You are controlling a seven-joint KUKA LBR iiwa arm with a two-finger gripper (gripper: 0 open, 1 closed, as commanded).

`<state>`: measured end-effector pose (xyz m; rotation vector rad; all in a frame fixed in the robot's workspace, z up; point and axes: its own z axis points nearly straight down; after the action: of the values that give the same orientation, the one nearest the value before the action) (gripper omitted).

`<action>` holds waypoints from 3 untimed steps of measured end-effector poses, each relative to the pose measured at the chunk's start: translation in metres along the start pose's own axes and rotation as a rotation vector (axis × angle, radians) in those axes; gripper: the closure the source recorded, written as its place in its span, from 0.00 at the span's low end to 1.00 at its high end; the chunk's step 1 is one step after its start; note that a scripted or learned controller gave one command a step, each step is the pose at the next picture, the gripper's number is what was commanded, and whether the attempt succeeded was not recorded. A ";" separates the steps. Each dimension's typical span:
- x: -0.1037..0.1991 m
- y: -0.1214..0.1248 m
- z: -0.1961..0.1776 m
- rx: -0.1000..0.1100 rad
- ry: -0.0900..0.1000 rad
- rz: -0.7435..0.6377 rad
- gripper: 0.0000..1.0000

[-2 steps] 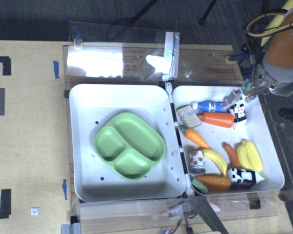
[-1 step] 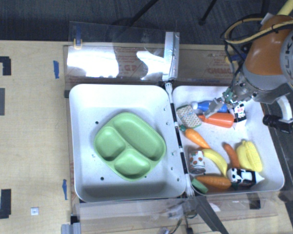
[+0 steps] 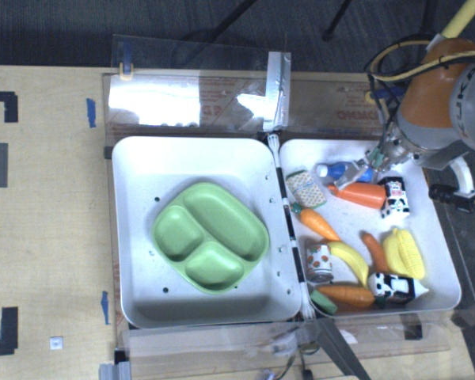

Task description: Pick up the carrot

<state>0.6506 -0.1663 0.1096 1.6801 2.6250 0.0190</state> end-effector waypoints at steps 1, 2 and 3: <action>-0.020 -0.028 0.022 0.017 0.016 -0.225 0.00; -0.021 -0.027 0.010 0.014 0.013 -0.225 1.00; 0.016 -0.002 -0.087 0.015 0.014 -0.440 1.00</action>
<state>0.6393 -0.1525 0.1965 1.0732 2.9452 0.0019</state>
